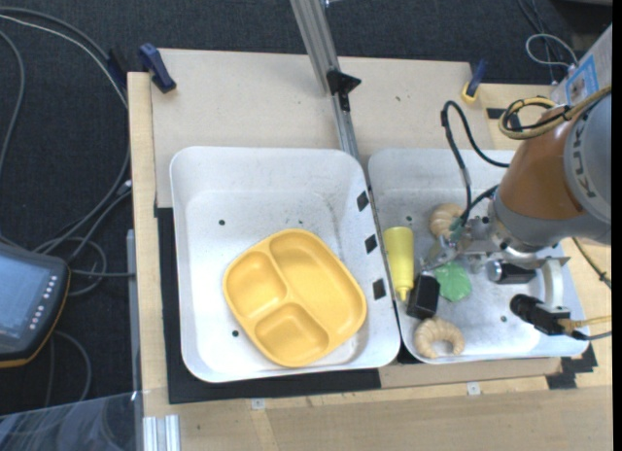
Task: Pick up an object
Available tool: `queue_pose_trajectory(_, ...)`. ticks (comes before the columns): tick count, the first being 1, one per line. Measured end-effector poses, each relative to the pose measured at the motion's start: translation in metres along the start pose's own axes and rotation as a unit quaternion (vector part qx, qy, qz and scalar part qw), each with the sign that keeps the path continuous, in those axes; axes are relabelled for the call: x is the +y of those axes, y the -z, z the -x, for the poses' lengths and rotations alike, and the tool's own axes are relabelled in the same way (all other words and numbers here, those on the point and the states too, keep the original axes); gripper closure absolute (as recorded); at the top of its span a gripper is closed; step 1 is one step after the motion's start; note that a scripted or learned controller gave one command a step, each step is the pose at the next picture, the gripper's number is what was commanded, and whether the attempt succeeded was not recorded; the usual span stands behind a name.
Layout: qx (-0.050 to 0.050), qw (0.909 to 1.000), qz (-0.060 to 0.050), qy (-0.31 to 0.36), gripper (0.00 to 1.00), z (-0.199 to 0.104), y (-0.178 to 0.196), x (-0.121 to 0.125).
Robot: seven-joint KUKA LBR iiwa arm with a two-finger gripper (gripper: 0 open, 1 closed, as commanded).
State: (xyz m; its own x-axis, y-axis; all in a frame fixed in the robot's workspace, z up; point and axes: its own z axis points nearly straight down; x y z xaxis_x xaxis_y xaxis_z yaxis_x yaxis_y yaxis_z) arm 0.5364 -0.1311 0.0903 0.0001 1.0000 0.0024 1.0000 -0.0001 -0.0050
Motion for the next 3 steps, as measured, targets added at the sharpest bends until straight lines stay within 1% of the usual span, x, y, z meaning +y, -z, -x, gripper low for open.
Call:
queue_pose_trajectory(1,0.0,1.0,0.003,0.001,1.0,0.0,0.013,0.002)
queue_pose_trajectory(2,-0.002,1.0,0.006,0.001,1.0,-0.002,0.07,0.013)
queue_pose_trajectory(3,-0.002,1.0,0.007,0.001,1.0,-0.007,0.133,0.014)
